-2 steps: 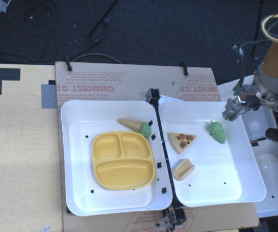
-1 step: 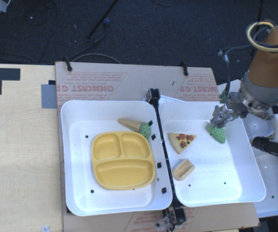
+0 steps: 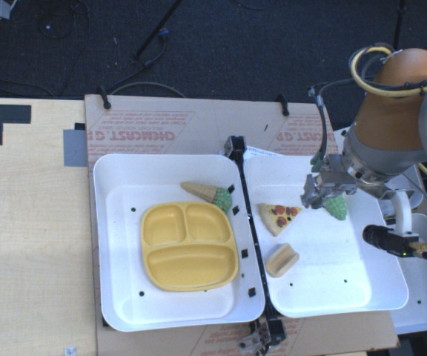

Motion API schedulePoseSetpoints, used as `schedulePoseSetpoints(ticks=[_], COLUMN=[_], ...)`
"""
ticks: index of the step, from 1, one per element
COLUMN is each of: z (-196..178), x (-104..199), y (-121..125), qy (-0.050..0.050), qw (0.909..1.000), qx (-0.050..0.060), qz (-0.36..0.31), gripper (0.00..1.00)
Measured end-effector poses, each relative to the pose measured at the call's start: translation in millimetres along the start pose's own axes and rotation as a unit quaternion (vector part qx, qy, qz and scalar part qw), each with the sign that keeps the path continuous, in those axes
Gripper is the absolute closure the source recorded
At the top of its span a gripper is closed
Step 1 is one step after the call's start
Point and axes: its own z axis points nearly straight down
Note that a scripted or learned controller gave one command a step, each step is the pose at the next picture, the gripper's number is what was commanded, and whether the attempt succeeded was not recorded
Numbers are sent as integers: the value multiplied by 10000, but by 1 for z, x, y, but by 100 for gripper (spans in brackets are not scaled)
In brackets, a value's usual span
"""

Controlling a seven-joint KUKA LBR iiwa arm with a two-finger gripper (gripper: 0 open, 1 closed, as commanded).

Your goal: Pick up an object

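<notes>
My gripper (image 3: 319,193) sits over the green toy (image 3: 336,208) near the right bin's (image 3: 347,295) far edge; grip unclear. It looks light, bumpy, best pinched across its middle.

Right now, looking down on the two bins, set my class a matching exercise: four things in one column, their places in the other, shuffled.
Things
1. yellow tray
2. ice cream cone
3. pizza slice
4. green toy

Places
A. right bin, near the divider
B. left bin, just above the tray
C. right bin, at the gripper
D. filling the middle of the left bin

Pairs: 1-D, 2-B, 3-A, 4-C
</notes>
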Motion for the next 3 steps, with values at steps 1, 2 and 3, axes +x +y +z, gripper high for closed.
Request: schedulePoseSetpoints(ticks=[1, 2, 3], z=[14, 14, 28], x=[41, 100, 143], y=[-13, -25, -29], qy=[1, 0, -7], qw=[10000, 10000, 10000], qx=[4, 3, 8], qz=[2, -7, 1], gripper=[100, 100, 100])
